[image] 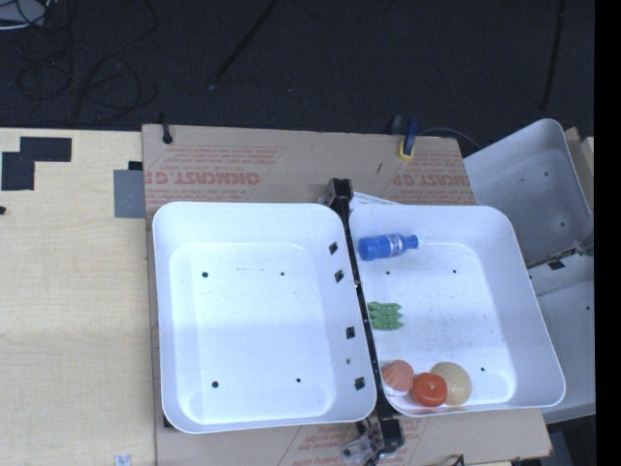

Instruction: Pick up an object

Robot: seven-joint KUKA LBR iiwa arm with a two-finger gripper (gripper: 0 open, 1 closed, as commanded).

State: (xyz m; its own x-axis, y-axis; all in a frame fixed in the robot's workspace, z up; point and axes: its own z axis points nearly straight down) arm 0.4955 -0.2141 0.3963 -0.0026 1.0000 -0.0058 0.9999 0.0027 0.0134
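Holding blue bottle (387,247), green toy (384,316): right bin (524,289).

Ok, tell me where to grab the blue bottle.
Take the blue bottle across the middle of its body, coming straight down from above. It lies on its side near the right bin's far wall, cap pointing right, with open floor around it.

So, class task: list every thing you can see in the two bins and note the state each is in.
Blue bottle: lying on its side, cap toward the right.
Green toy: lying flat by the divider.
Red round piece: touching the beige one.
Beige round piece: near wall.
Pink piece: beside the red one.
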